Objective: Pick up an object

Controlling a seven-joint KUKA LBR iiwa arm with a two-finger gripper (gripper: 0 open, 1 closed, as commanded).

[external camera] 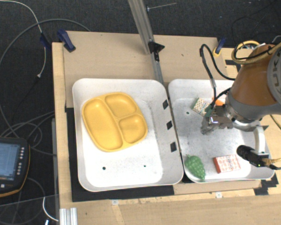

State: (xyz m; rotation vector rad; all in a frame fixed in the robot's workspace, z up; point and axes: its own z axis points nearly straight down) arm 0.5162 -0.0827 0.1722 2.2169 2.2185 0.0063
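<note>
My tool hangs over the right white bin (grip unclear), beside a small speckled packet.

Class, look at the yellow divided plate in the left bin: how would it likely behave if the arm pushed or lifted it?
The plate looks like rigid moulded plastic, so probably stiff and light. Lying flat and wide, it would likely slide rather than tip or roll.

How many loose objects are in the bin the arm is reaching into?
3: a green object at the near left corner, a red and white box near the front edge, a small packet beside the gripper. The arm may hide more.
</note>
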